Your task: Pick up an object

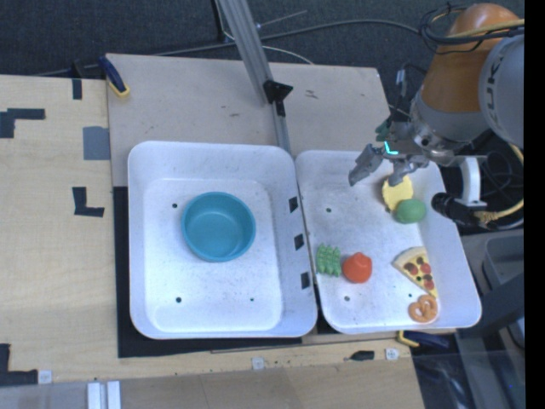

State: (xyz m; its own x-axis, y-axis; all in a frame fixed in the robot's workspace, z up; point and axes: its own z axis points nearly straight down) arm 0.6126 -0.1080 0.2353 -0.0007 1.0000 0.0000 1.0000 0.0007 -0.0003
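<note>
In the right bin (pixel 341 203) lie a yellow piece (pixel 394 194), a green ball (pixel 410 210), a green ridged block (pixel 328 259), a red tomato-like piece (pixel 358 267), a pizza slice (pixel 416 268) and a pretzel (pixel 423 308). My gripper (pixel 381 171) hangs over the bin's upper right part, open, its fingers spread. One finger (pixel 364 168) points left over bare bin floor; the other finger (pixel 401 175) is just above the yellow piece. Nothing sits between the fingers.
The left bin (pixel 153 228) holds a blue bowl (pixel 219 226). A grey metal pole (pixel 251 41) slants down to the gap between the bins. The arm's orange band (pixel 464 49) and cables fill the upper right.
</note>
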